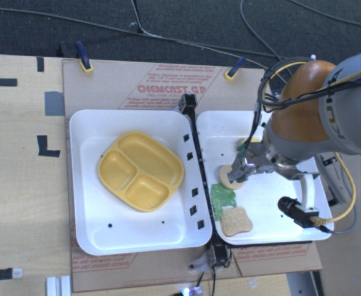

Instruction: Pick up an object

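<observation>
In the right bin (pixel 214 125) lie three small items near its left wall: a pale round slice (pixel 224 176), a green leafy piece (pixel 222 197) and a tan bread-like slice (pixel 236 221). My gripper (pixel 237 172) hangs low over the right edge of the round slice, at the end of the grey arm with its orange band (pixel 307 94). The fingers sit right at the slice, partly covering it. Nothing shows as lifted.
The left bin (pixel 85 165) holds a yellow divided plate (pixel 141 171). A black divider (pixel 194 159) runs between the bins. Cables and a black connector (pixel 294 211) trail over the right bin's right side. Cardboard and wood bench surround the bins.
</observation>
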`<act>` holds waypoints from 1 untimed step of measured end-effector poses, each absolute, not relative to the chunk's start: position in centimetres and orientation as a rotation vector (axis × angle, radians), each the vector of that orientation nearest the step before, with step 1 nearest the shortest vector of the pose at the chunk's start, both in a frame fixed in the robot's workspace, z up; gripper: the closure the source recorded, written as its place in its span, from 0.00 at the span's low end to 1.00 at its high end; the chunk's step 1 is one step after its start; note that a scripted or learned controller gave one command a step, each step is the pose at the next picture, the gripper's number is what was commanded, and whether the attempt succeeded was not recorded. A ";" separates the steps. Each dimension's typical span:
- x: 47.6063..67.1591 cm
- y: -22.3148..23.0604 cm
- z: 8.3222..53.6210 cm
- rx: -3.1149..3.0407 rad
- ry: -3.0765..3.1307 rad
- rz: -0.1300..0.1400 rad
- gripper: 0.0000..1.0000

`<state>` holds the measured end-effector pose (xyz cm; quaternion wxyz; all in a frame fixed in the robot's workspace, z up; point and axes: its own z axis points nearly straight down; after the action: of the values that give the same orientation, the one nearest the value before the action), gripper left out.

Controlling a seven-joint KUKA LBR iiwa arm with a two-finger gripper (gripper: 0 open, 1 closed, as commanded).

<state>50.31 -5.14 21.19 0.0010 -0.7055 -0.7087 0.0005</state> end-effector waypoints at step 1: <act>51.1 0.3 20.4 -2.212 -2.227 0.002 1.00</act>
<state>51.09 0.28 20.45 0.0014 -0.7047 -0.7095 0.0005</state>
